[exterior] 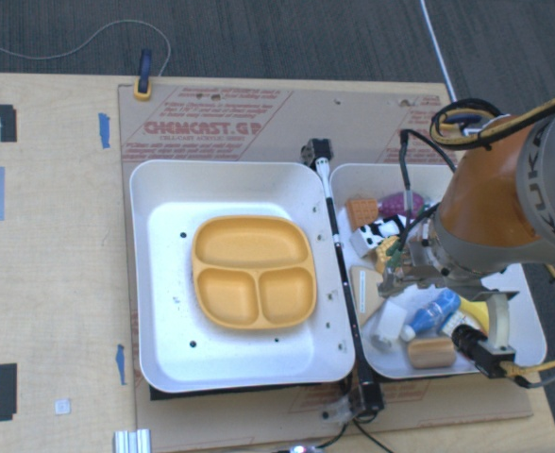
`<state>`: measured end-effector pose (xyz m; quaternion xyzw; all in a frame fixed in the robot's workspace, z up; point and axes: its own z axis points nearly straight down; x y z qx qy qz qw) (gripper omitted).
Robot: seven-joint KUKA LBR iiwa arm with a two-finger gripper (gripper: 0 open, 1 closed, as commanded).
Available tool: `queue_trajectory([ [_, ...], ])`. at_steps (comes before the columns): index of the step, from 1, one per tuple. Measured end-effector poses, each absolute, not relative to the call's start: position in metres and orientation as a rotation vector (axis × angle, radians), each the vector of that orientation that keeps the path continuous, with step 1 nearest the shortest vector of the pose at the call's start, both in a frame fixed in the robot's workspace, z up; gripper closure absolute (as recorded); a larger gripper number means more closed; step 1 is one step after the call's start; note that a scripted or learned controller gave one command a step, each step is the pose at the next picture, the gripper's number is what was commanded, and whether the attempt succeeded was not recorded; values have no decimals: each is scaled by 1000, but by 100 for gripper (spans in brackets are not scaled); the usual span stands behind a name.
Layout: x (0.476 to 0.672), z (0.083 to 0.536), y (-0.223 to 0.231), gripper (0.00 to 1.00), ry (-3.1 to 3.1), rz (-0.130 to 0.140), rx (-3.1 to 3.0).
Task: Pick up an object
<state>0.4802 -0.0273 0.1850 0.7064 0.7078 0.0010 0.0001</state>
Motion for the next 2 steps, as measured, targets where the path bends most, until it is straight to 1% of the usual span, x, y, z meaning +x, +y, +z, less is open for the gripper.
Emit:
queue_trajectory([
  [1,479,185,-83,100,2219,0,2220],
  [2,480,185,-82,0,2220,1,2219],
])
